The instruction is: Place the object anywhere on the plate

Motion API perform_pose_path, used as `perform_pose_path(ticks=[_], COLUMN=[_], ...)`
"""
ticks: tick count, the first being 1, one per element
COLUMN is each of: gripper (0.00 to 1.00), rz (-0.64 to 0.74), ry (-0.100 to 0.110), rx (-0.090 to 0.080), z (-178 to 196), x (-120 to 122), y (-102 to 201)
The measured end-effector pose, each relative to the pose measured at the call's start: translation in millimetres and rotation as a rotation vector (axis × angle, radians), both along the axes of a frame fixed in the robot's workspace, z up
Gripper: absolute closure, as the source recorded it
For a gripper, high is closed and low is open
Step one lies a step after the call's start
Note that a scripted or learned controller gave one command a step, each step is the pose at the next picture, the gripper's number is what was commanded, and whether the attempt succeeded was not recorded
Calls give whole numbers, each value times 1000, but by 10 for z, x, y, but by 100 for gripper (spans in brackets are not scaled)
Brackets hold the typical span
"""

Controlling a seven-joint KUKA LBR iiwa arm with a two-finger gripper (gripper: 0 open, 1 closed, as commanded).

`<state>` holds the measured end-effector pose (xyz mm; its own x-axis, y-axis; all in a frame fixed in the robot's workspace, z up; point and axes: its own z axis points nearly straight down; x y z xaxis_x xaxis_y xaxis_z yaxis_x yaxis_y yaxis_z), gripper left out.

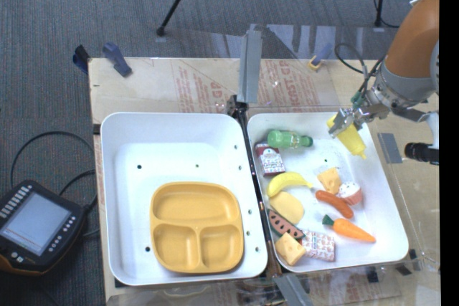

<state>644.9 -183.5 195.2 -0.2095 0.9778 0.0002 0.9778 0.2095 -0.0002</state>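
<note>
A yellow three-compartment plate (197, 226) lies in the left bin (129, 147), toward its front. My gripper (348, 121) hangs over the far right part of the right bin (384, 190), well to the right of the plate. It is shut on a yellow bottle-shaped object (355, 140), which tilts down to the right from between the fingers and is lifted off the bin floor.
The right bin holds several toy foods: a green bottle (289, 140), a red can (270, 160), a banana (287, 183), a carrot (351, 229), a sausage (334, 203) and a cheese wedge (290, 249). A tablet (32, 226) lies on the floor at left.
</note>
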Motion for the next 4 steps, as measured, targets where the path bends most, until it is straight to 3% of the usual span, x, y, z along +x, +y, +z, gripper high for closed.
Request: perform_pose_path(ticks=[1,2,3,4], gripper=[100,100,100,0], rz=[85,165,270,268], ry=[9,-2,1,1], rx=[5,2,1,0], z=[-534,-68,127,124], x=[-762,-534,-451,-453], y=[948,1743,2392,2386])
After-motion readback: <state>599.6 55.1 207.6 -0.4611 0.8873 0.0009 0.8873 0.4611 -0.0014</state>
